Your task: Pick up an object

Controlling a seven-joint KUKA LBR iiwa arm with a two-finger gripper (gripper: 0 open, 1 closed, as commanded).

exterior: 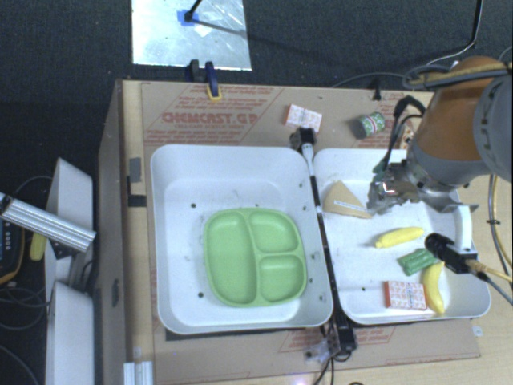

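Observation:
My gripper [384, 194] hangs over the upper middle of the right bin [473, 299], under the grey arm with its orange band [453, 127]. Just left of it lies a tan wedge [345, 200], close to it or touching; I cannot tell which. Below the gripper lies a yellow banana-shaped piece [399, 237]. Further toward the front are a green object [415, 260], a second yellow banana [434, 288] and a red-and-white box [405, 295]. Nothing shows held in the gripper.
The left bin [172, 183] holds a green divided plate [255, 256]. A black-and-white fitting [454, 251] sticks out by the right bin's right side. On the bench behind the bins sit a small can [371, 124], a card [304, 117] and a blue clamp [211, 76].

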